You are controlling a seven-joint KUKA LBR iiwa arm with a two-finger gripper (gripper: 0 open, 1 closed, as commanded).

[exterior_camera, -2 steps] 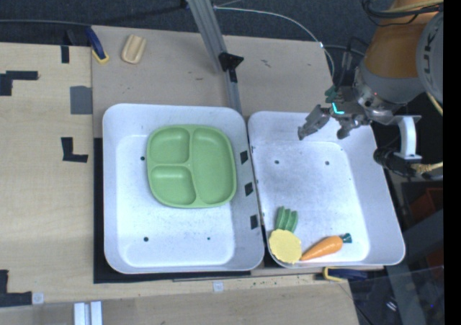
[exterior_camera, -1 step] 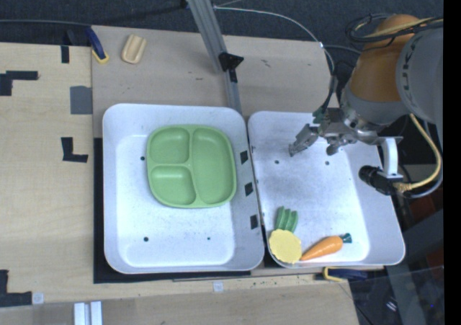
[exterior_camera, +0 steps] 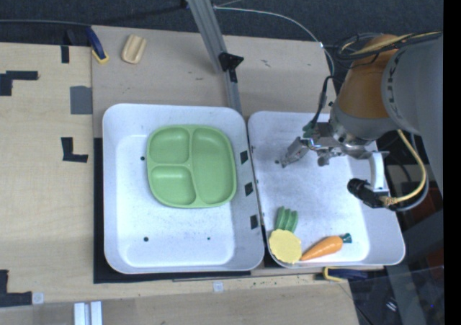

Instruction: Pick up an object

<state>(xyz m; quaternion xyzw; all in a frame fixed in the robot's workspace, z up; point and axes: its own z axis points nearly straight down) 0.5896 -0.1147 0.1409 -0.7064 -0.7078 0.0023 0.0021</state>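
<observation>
An orange toy carrot lies near the front edge of the right bin. Beside it on the left sits a yellow round piece, with a small green ribbed piece just behind that. My gripper hangs over the middle of the right bin, well behind these objects. Its two fingers are spread apart with nothing between them.
The left bin holds a green divided plate. A grey metal pole slants down to the bins' rear junction. A small tan block and a blue-yellow item lie on the bench behind the left bin.
</observation>
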